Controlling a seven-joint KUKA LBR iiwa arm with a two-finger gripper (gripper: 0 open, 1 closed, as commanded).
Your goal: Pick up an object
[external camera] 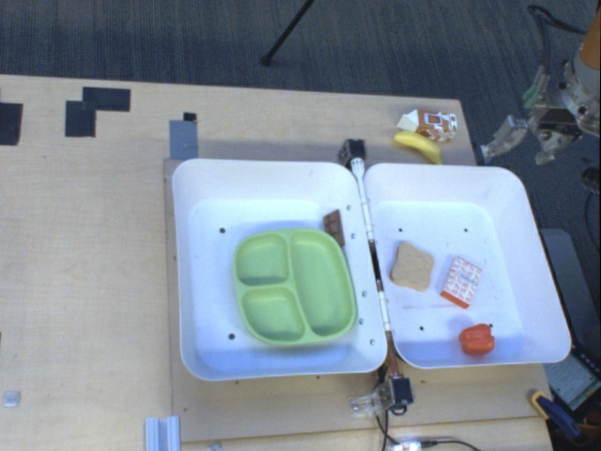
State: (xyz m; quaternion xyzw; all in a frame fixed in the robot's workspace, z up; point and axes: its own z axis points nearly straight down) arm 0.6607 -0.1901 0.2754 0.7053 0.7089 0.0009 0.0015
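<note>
Right bin (526,216), shallow white plastic, held a flat tan slice (412,266), a red-and-white printed packet (461,282) and a rounded red object (477,340). Left bin (202,191) held a green three-compartment tray (294,287). End effector (526,139) was above the bench's right edge, fingers apart, gripping nothing.

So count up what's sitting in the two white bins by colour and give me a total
Green: 1, divided plate
Brown: 1, small block
Tan: 1, bread slice
Orange and white: 1, packet
Red: 1, round item
Total: 5
</note>
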